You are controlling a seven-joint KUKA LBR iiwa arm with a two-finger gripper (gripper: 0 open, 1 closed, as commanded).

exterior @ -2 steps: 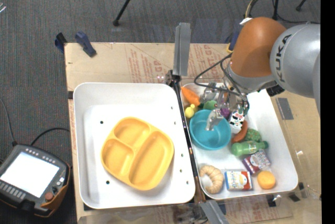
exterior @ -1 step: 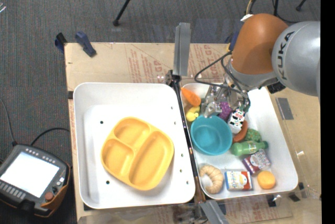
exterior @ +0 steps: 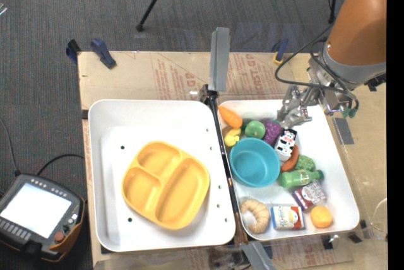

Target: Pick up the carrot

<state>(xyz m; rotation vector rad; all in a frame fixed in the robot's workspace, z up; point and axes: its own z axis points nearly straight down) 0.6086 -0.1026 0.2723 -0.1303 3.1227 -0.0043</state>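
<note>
The carrot (exterior: 230, 117), orange with a green tip, lies at the far left corner of the right bin (exterior: 341, 164), next to the divider. My gripper (exterior: 295, 116) hangs over the far middle of that bin, well to the right of the carrot, just above a purple grape bunch (exterior: 272, 131) and a small black-and-white carton (exterior: 286, 143). Nothing sits between its fingers as far as I can see, and their spread is unclear.
The right bin also holds a green apple (exterior: 255, 129), a yellow toy (exterior: 232, 137), a teal bowl (exterior: 254, 162), a green bottle (exterior: 299, 176), a doughnut (exterior: 255, 214), small packets and an orange fruit (exterior: 321, 217). The left bin (exterior: 107, 130) bears a yellow divided plate (exterior: 165, 183).
</note>
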